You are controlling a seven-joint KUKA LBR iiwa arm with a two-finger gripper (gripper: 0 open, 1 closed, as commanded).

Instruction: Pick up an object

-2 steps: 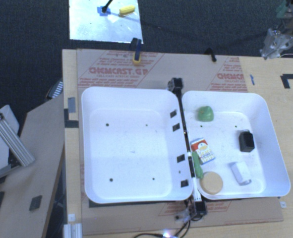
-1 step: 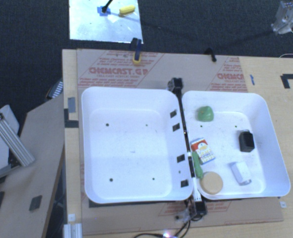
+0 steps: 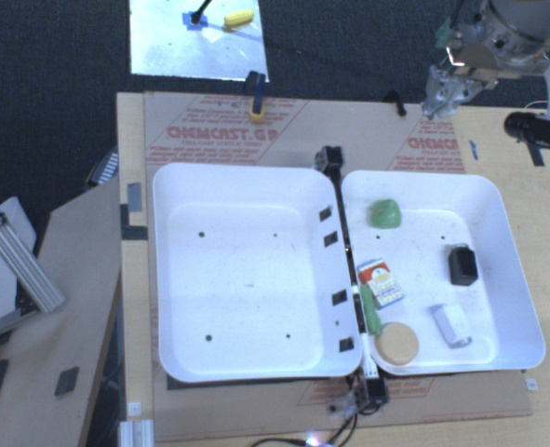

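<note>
Pre-grasp step: gripper (image 3: 439,103) hovering beyond right bin (image 3: 498,203), nothing between fingers, spread unreadable; next needs descent onto a target like green lump (image 3: 384,214).

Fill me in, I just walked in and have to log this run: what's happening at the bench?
A grey robot arm's gripper hangs above the bench, beyond the far edge of the right-hand white bin, with nothing visibly in it. Nothing is picked up yet. In that bin lie a green rounded lump, a black block, a small red-and-white printed box, a tan round disc and a pale grey cylinder. The left-hand white bin sits beside it.
</note>
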